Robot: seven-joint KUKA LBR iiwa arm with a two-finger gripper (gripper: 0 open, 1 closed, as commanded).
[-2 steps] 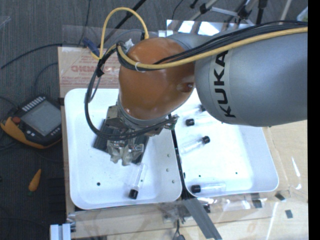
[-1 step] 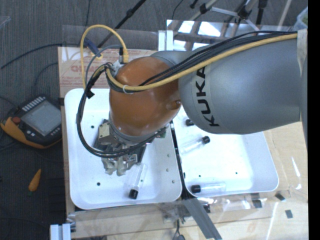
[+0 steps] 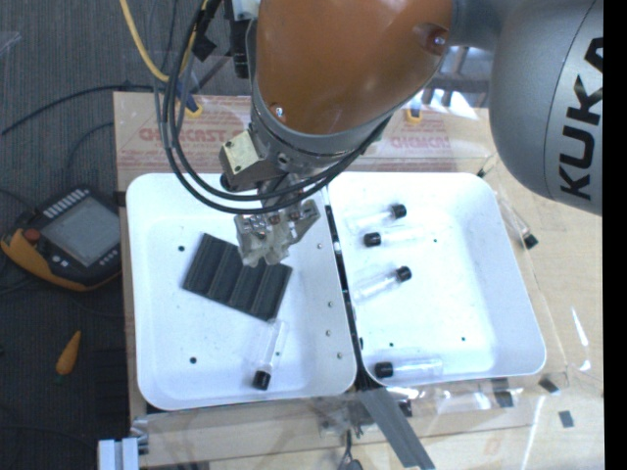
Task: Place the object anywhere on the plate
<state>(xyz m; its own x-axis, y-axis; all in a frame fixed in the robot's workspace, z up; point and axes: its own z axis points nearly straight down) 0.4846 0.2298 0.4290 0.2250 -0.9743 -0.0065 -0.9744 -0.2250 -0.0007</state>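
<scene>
the pincer point(image 3: 269, 241) hung just above the upper right edge of the dark ribbed plate point(image 3: 238, 278) in the left bin point(image 3: 157, 360); whether it held anything i could not tell. one clear tube point(image 3: 266, 358) lay just below the plate. judged a placing step: next, a lowering onto the plate. the wooden table point(image 3: 578, 302) bore both bins; a pendant point(image 3: 69, 238) lay left of the plate on grey carpet.

A wooden bench point(image 3: 578, 292) stands on dark grey carpet point(image 3: 49, 57) crossed by loose cables point(image 3: 137, 42).
</scene>
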